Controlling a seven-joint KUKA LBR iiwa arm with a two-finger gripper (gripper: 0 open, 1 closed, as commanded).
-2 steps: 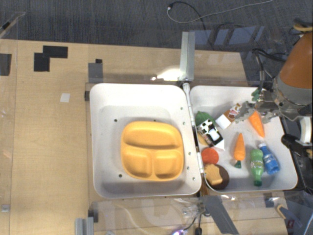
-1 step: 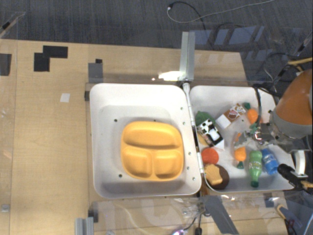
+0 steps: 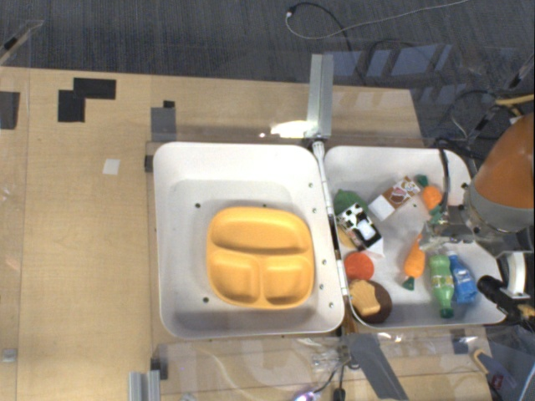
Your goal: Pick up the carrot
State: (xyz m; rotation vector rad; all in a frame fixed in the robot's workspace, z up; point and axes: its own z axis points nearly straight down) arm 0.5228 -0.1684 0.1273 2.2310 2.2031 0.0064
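Observation:
The carrot is a small orange cone with a green tip pointing down. It lies in the right bin, near its middle, between a red ball and a green bottle. My gripper hangs over the bin just above and right of the carrot's upper end, on the grey wrist below the orange band. Nothing shows as held in it.
Around the carrot lie a green bottle, a blue bottle, a red ball, a brown bun, a black-and-white toy, a small carton and an orange fruit. A yellow sectioned plate sits in the left bin.

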